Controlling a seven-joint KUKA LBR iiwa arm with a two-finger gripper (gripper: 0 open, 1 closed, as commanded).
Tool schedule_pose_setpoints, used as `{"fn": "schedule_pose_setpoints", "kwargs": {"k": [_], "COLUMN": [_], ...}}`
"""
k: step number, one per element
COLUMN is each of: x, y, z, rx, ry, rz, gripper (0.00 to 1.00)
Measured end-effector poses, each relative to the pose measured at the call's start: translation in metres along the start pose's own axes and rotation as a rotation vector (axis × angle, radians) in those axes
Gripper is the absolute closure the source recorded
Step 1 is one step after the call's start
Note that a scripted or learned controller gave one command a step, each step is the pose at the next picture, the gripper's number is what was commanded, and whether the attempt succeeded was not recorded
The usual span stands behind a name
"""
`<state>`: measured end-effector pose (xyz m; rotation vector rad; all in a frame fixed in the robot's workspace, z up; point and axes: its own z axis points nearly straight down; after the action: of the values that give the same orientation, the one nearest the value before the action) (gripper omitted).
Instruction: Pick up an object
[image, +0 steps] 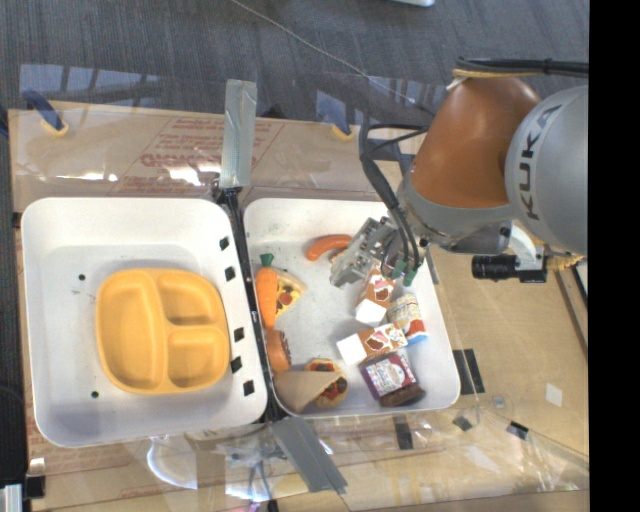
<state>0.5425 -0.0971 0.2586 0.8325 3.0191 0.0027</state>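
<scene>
Here we see the gripper (358, 262) low inside the right bin (300, 215), though we cannot tell how its jaws stand. Just to its left lies an orange toy sausage (326, 246), its long axis running roughly left to right, apart from the gripper. Farther out, a toy carrot (265, 295) lies lengthwise along the bin's left wall with its green top toward the far side, small food packets (388, 375) crowd the near right corner, and a yellow divided tray (160, 328) sits in the left bin (50, 220).
</scene>
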Motion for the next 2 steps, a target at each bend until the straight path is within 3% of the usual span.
{"fn": "schedule_pose_setpoints", "kwargs": {"k": [1,2], "x": [0.002,-0.031], "y": [-0.078,-0.07], "z": [0.095,0.166], "rx": [0.003,0.003], "ry": [0.012,0.006], "rz": [-0.317,-0.254], "gripper": [1.0,1.0]}}
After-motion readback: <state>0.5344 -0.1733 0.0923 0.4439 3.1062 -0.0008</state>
